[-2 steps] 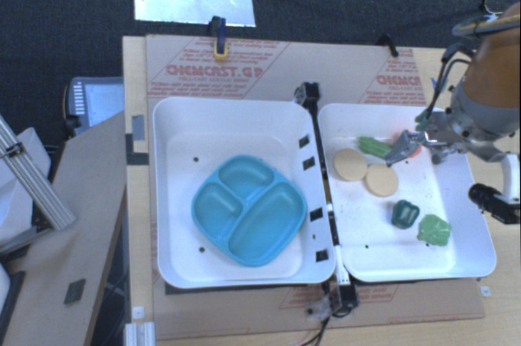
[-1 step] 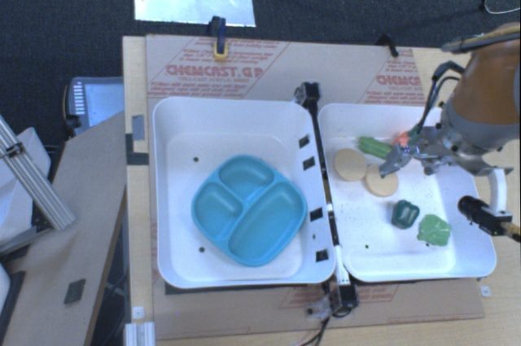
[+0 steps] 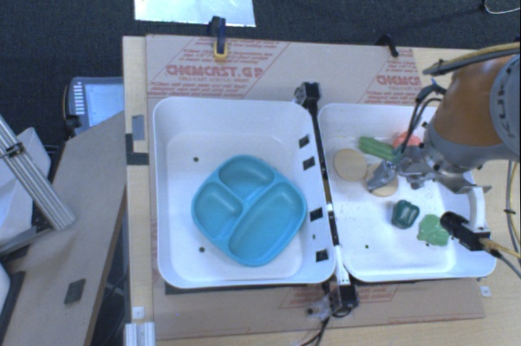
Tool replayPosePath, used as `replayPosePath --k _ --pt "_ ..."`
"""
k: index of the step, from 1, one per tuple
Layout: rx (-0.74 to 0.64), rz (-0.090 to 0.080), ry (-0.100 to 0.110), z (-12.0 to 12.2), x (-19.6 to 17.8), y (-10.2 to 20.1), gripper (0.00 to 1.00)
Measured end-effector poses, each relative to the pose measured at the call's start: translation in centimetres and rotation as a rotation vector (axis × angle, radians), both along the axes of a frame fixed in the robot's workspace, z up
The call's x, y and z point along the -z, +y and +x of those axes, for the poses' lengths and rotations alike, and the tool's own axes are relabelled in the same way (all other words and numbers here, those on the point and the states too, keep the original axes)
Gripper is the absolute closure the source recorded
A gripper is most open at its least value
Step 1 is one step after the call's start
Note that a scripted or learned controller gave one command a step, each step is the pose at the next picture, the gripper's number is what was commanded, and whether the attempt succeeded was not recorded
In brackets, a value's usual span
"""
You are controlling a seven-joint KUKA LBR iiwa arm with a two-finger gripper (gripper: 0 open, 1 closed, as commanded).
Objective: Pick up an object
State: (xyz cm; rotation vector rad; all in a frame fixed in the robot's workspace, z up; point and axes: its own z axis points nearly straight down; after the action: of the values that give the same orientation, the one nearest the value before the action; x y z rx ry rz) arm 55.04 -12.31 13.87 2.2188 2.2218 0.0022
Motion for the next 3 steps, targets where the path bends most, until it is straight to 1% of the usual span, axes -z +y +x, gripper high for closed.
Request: replayPosePath --k 1,2,3 --pt "0.0 -0.001 0.001 0.0 -1.0 0.0 1.0" --pt "-0.002 -0.001 -0.003 -0.6 -7.0 -0.3 1.0" --pt "-0.003 -0.001 -0.002 -1.1 -11.5 -0.3 1.0"
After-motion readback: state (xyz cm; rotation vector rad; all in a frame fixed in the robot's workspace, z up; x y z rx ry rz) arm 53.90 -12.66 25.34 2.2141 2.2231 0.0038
